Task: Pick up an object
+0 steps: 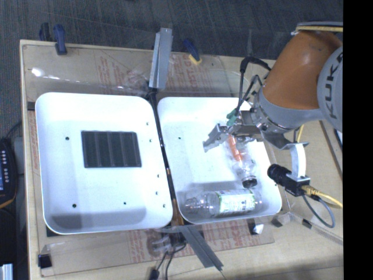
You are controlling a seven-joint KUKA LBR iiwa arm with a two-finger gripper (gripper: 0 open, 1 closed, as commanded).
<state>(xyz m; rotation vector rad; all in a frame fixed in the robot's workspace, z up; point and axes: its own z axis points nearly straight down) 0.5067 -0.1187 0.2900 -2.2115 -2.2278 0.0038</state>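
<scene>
My pincer (224,137) hangs over the right bin (175,156), right of the frame's centre; whether it is spread or pressed together I cannot tell. Nearest, at the lower edge, lies a clear plastic bottle (224,203) with a green label: light, smooth, easily dented, best taken across its middle. Above it lies a small clear bottle (242,165) with an orange part.

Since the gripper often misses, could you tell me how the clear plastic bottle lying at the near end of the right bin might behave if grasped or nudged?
The clear bottle lies on its side, so a nudge would probably roll it against the right bin wall. It looks empty, so likely light and easily knocked away. Its thin, glossy plastic may dent and slip between the gripper fingers.
</scene>
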